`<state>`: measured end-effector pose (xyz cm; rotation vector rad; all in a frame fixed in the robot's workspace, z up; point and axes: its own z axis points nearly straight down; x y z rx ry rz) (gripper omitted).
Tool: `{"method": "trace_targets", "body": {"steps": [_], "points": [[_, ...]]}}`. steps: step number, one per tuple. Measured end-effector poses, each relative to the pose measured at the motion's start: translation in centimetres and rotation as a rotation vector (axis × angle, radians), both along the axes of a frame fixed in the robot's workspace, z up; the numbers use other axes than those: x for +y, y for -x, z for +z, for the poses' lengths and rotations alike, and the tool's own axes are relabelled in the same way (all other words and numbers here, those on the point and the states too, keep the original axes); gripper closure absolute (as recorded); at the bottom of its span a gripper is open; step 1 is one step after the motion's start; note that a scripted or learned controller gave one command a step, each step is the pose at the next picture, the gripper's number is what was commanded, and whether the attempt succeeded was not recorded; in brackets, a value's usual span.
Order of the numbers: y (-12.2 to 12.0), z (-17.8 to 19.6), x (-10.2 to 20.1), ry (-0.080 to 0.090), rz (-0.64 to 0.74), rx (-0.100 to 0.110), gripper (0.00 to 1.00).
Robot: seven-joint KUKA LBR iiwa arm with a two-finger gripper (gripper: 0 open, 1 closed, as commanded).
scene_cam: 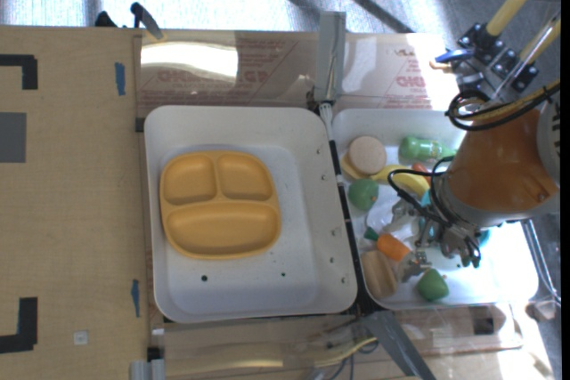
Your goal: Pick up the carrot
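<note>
Orange carrot (392, 246) lies in the right bin (499, 294), at seven o'clock from the gripper (426, 241), just beside its fingertips. Whether the fingers are parted or closed cannot be told. A yellow divided plate (220, 203) sits in the left bin (303, 271).

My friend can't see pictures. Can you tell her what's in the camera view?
A robot arm reaches into the right bin, its gripper right next to an orange carrot among toy foods. The left bin holds a yellow tray with three sections.
</note>
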<state>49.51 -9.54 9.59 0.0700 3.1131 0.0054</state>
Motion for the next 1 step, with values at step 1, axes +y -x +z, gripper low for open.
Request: {"method": "trace_targets", "body": {"steps": [1], "points": [[0.54, -0.05, -0.93, -0.002, -0.11, 0.0, 0.0]]}}
